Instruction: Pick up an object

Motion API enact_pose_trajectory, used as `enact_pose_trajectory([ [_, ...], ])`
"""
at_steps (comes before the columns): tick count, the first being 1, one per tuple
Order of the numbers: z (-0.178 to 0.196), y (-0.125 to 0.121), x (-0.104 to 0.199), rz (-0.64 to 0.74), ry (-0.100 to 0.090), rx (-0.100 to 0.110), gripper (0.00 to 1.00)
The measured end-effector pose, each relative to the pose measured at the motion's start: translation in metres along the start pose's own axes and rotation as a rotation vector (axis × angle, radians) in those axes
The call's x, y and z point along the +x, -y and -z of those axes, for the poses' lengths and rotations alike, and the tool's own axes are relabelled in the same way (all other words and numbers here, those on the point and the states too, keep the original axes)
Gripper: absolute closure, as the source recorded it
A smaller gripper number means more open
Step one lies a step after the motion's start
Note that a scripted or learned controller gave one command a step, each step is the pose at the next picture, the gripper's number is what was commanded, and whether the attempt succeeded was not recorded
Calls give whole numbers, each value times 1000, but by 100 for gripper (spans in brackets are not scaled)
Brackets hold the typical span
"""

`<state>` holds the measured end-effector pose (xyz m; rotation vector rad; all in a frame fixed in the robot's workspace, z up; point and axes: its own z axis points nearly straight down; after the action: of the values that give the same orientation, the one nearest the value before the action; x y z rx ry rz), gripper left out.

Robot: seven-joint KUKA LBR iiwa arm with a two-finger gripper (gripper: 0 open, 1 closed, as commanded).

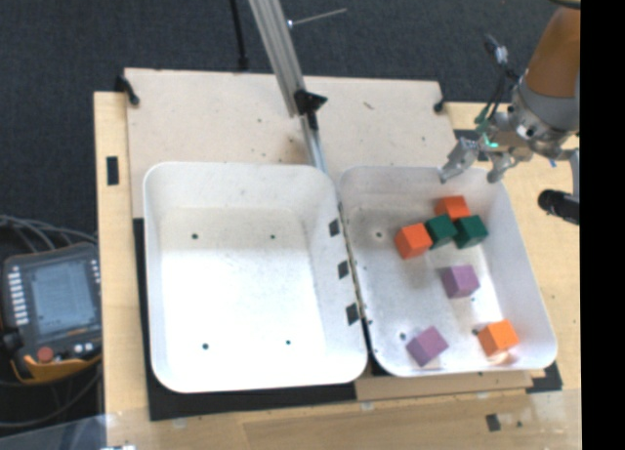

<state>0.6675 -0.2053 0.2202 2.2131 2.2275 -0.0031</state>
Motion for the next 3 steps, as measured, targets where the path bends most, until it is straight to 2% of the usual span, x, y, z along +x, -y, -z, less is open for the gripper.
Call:
enact_pose_trajectory([
  [1, -54, -10, 0, 0, -1, 2, 0],
  [2, -98, -3, -7, -6, 8, -13, 0],
  [3, -123, -4, -8, -3, 1, -2, 0],
])
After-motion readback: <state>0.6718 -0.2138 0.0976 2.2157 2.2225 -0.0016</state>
